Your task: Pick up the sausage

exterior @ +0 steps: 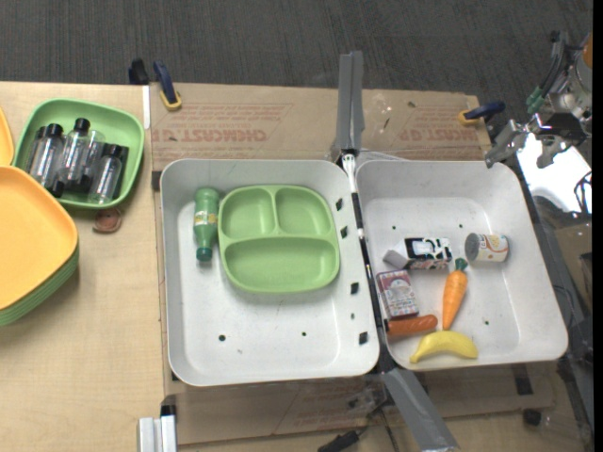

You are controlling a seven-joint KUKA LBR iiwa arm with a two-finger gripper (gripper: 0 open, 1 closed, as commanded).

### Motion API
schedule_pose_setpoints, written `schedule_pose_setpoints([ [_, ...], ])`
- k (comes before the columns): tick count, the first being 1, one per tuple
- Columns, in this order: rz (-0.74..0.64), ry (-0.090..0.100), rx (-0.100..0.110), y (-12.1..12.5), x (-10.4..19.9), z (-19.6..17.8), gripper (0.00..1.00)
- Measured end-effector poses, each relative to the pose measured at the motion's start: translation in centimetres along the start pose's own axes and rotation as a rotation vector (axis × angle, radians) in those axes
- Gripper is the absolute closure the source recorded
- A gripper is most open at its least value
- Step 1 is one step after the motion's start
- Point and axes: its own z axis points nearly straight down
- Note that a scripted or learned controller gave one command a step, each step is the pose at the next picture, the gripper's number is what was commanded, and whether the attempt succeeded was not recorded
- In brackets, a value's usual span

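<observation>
I saw the sausage (pixel 412 326) lying flat on the floor of the right bin (pixel 528 337), close to that bin's near left corner. Its long axis ran nearly level across the view, the right end tipped slightly toward the far side. Taking the sausage as my landmark: the banana (pixel 445 347) lay just nearer and to its right, almost touching; the carrot (pixel 454 293) stood off its right end, long axis pointing away from me, green top at the far end. A small pink packet (pixel 399 293) lay just beyond the sausage's left end, and further beyond that a black-and-white carton (pixel 426 250) and a small can (pixel 487 248) on its side. Well left of the sausage, in the left bin (pixel 188 347), sat a green divided plate (pixel 278 237) with a green bottle (pixel 204 222) beside it. The hand (pixel 556 111) hung far beyond the sausage, past the right bin's far right corner, over the surface edge; I could not tell its grip state, and nothing was visibly in it.
</observation>
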Motion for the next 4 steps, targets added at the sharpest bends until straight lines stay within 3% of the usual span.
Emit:
schedule_pose_setpoints([
  [1, 0.228, 0.0, 0.001, -3.1, 4.6, 11.8, 0.0],
  [2, 0.391, 0.005, -0.035, -9.7, 1.6, 16.5, 0.0],
  [3, 0.214, -0.004, -0.039, -14.7, 8.8, 16.7, 0.0],
  [4, 0.213, -0.004, -0.039, -14.7, 8.8, 16.7, 0.0],
])
